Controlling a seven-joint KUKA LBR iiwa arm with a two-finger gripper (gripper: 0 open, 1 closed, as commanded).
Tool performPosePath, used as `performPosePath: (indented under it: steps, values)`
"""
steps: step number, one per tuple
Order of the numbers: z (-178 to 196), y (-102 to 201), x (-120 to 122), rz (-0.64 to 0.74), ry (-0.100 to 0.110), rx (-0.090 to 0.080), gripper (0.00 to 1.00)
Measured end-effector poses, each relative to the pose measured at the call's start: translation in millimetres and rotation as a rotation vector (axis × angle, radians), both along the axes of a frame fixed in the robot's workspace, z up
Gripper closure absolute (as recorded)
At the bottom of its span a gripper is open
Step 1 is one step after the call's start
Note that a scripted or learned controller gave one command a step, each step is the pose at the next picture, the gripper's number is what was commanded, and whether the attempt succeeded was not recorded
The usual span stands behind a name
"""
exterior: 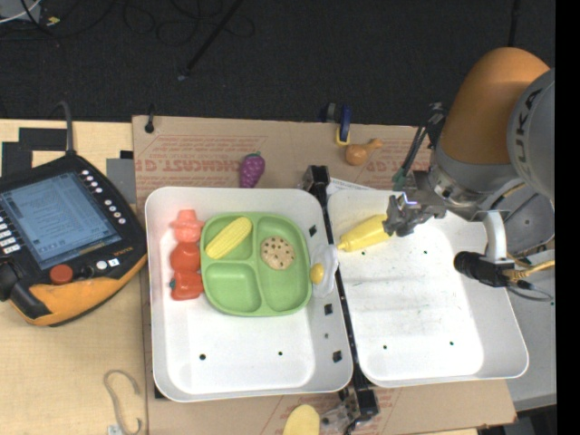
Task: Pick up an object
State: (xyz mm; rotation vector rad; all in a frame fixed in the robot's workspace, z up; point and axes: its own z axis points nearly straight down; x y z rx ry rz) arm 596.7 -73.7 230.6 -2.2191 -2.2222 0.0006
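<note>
Corn [362, 236], a yellow toy cob looking light, hard and smooth, is sitting at the top left of the right bin [435, 333] with one end seeming pinched in the gripper [397, 225] jaws, so gripping across its middle is looking safer.

One fixed camera looks down at a slant from above the bench, taking in both white bins, left bin [172, 352] and right bin [453, 352], with the dark floor at the far side.
</note>
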Motion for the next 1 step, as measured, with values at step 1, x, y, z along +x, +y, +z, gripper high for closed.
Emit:
performPosePath:
  steps: [1]
  values:
    - [-10.6, 6.7, -9.3, -0.001, 0.003, 0.0, 1.0]
